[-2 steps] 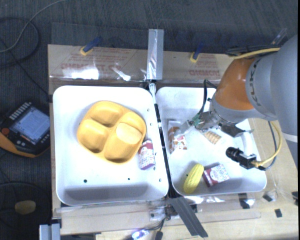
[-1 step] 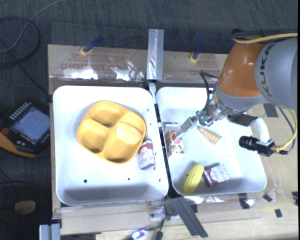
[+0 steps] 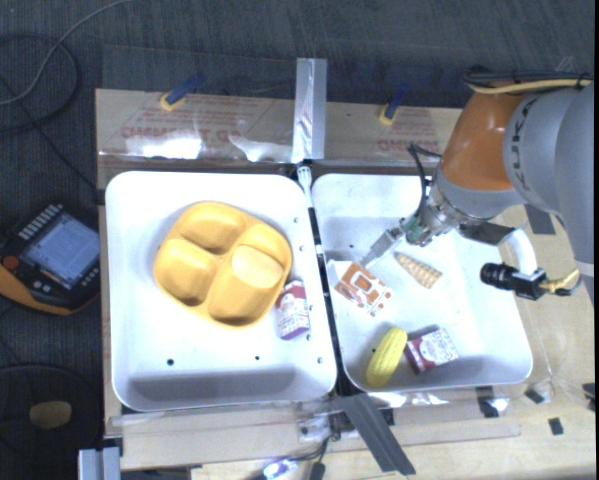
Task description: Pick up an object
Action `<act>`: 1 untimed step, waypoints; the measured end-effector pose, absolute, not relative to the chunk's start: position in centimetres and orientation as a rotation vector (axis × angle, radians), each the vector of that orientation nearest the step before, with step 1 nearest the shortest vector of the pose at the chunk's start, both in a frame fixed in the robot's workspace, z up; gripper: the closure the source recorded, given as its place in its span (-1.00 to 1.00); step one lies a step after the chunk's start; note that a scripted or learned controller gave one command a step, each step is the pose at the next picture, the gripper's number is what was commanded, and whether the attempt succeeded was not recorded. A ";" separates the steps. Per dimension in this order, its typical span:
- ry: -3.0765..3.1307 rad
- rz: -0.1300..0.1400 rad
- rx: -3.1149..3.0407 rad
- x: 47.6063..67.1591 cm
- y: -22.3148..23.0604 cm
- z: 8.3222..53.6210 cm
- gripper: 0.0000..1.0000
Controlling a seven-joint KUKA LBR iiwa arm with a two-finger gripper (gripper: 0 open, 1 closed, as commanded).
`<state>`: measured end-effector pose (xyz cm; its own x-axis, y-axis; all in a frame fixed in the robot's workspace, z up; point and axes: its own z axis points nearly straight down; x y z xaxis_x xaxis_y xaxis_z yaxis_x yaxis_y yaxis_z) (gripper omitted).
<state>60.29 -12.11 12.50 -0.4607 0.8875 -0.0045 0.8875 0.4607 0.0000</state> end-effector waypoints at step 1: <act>2.453 0.027 1.868 57.1 -11.6 11.0 -1.00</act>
